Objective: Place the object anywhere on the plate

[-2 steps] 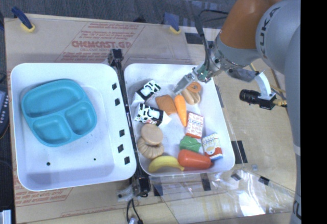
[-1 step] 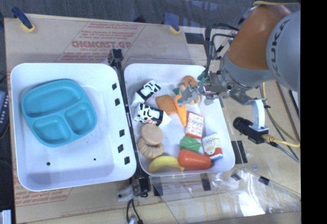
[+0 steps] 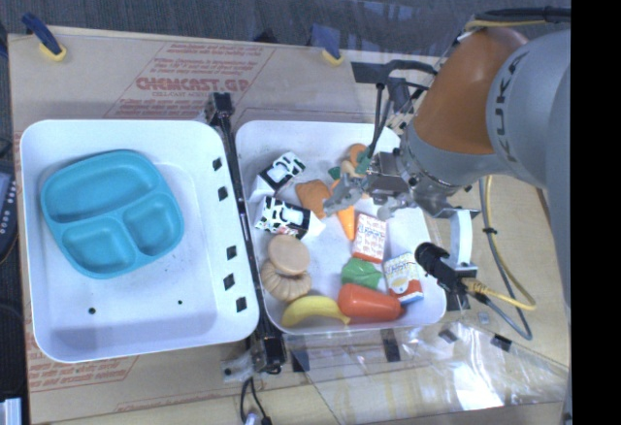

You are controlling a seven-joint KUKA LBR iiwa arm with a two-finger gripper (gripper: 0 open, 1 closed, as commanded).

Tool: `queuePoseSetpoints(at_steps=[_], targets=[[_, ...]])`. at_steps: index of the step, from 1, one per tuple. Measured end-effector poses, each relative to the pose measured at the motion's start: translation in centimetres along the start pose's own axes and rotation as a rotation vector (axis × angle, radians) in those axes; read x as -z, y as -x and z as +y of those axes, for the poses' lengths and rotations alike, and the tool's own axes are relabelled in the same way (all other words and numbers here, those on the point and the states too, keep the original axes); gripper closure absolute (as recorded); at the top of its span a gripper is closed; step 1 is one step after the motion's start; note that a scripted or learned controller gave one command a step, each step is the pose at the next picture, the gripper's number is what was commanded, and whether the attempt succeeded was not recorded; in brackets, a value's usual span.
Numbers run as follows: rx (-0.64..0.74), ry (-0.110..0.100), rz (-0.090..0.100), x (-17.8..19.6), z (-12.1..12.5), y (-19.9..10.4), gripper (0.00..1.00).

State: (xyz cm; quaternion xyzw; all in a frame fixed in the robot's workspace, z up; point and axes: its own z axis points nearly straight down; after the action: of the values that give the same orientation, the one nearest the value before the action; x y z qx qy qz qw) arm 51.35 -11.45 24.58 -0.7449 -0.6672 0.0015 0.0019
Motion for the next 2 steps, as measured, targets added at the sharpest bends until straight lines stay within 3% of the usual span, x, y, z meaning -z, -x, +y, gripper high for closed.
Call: queuePoseSetpoints(at_steps=[1, 2], targets=[[-0.312, 0.002, 0.0, 3.5, -3.8, -4.5, 0.0], [-0.779, 0.002, 0.001, 6.3, -4.2, -8.8, 0.0]])
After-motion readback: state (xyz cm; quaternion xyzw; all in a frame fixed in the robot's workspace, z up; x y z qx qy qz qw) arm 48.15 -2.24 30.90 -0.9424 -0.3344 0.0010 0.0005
